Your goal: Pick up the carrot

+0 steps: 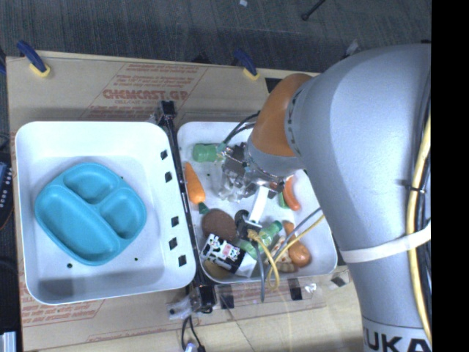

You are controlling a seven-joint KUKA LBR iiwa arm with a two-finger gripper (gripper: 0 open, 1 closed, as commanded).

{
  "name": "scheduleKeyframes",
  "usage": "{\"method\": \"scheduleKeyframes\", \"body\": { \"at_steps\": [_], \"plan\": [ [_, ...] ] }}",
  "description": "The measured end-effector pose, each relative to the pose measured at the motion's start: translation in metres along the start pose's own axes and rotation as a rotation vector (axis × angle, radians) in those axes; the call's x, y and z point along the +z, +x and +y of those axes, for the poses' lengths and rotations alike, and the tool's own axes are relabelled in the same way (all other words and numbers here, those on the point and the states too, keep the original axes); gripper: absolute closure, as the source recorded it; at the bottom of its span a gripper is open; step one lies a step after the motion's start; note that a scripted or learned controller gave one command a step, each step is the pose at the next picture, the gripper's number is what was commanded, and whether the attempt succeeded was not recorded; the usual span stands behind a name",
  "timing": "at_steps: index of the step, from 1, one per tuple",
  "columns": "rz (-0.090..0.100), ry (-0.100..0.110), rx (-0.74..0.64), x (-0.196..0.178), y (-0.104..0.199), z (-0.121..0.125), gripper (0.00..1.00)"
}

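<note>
You had the gripper (233,176) low in the right bin (192,133), hanging over bare white floor with nothing visibly between its fingers; how wide they stood could not be told from this slanted view. The carrot (195,185) lay just to the gripper's left, close along the bin's left wall, its long axis running roughly up and down the frame. Beyond the gripper, near the far wall, sat a green item (208,152), and nearer than it a brown round object (216,222) and a black-and-white box (222,251); the blue tray (88,211) rested well to its left in the other bin. To do this step well, you likely needed to shift left, turn the fingers across the carrot's narrow width, and leave room for the wall-side finger before descending.
</note>
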State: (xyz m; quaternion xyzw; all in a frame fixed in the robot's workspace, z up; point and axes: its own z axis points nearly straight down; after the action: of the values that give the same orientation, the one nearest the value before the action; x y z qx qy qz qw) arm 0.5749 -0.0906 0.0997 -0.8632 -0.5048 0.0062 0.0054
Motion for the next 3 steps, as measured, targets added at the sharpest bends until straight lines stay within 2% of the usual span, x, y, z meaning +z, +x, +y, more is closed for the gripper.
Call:
{"method": "scheduleKeyframes", "body": {
  "at_steps": [1, 2, 3],
  "plan": [
    [0.004, -0.006, 0.279, -0.091, 0.026, -0.081, 1.00],
    [0.002, -0.009, -0.083, -0.152, 0.059, -0.145, 1.00],
    [-0.003, -0.006, -0.613, -0.088, 0.020, -0.127, 1.00]
  ]
}}
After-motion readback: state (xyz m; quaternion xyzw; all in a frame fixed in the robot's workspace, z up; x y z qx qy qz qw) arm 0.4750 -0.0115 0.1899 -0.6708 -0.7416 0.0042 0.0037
